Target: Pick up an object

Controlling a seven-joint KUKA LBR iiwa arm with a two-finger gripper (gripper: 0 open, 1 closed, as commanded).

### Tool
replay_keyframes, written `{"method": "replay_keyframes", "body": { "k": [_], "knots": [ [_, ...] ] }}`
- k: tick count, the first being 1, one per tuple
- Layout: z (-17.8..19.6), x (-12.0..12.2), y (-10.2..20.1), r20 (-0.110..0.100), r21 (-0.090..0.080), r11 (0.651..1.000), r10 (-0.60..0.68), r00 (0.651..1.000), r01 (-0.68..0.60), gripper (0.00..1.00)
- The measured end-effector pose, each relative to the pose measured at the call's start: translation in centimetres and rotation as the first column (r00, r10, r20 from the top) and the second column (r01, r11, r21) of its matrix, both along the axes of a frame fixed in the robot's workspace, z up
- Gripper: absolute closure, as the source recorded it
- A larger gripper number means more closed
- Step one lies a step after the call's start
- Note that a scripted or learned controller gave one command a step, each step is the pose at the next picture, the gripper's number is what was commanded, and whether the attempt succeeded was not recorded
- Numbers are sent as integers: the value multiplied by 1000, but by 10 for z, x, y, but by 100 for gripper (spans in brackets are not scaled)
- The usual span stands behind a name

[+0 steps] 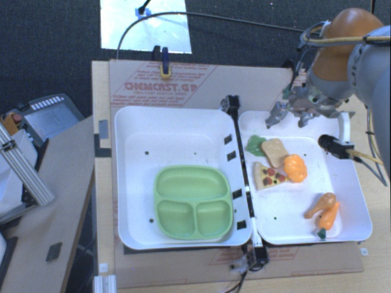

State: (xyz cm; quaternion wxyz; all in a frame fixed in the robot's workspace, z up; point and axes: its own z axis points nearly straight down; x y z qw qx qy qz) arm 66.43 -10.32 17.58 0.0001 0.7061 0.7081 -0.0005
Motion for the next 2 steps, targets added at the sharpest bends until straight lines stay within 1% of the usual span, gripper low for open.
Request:
{"method": "replay_keyframes", "body": {
  "k": [1, 2],
  "knots": [
    [-41, 1, 2, 0, 0, 1000, 1, 1000, -1, 0],
    [-28, 3, 2, 7, -1, 1000, 3, 1000, -3, 100]
  ]
}}
